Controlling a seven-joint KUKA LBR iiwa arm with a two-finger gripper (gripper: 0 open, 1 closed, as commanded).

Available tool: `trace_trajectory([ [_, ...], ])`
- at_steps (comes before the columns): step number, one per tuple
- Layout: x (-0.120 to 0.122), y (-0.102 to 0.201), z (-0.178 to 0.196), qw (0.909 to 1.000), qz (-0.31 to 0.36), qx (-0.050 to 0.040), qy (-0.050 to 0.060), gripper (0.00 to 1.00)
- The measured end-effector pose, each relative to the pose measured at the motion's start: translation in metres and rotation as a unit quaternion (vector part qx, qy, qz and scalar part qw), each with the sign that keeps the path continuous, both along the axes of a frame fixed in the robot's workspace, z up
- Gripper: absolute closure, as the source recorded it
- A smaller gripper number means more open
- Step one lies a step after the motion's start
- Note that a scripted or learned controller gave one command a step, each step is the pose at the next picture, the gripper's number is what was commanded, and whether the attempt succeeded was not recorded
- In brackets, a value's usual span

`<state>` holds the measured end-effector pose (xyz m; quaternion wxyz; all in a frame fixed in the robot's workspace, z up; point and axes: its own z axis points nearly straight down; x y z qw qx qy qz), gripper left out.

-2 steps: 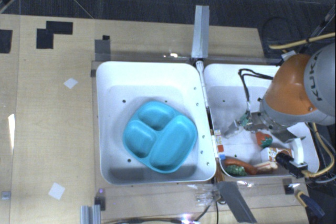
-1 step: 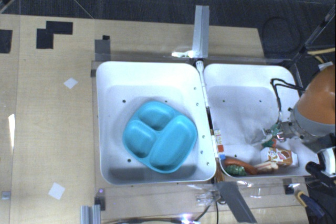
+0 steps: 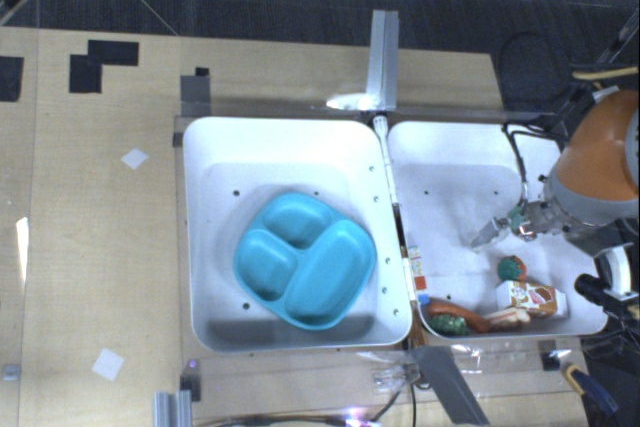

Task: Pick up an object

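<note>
White and printed, the small packet (image 3: 528,298) lying near the front wall of the right bin (image 3: 450,165) looks light, soft and slippery, so you should pinch across its middle; the claw (image 3: 497,230) hovers above-left, its state impossible to tell.

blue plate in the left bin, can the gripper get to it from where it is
Probably yes. The blue plate lies alone and uncovered in the left bin. The gripper hangs over the right bin, so it must cross the divider between them.
</note>
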<state>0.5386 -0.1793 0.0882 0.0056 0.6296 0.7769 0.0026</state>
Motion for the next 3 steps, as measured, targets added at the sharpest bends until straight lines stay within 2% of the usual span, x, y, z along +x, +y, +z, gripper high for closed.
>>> trace_trajectory([
  [1,-0.042,-0.025,0.0,0.9969,-0.079,0.0013,0.0,0.0],
  [2,-0.039,-0.025,0.01,0.9969,-0.078,0.0005,-0.002,1.0],
  [3,-0.029,0.01,0.131,0.9957,-0.093,0.0019,0.005,1.0],
])
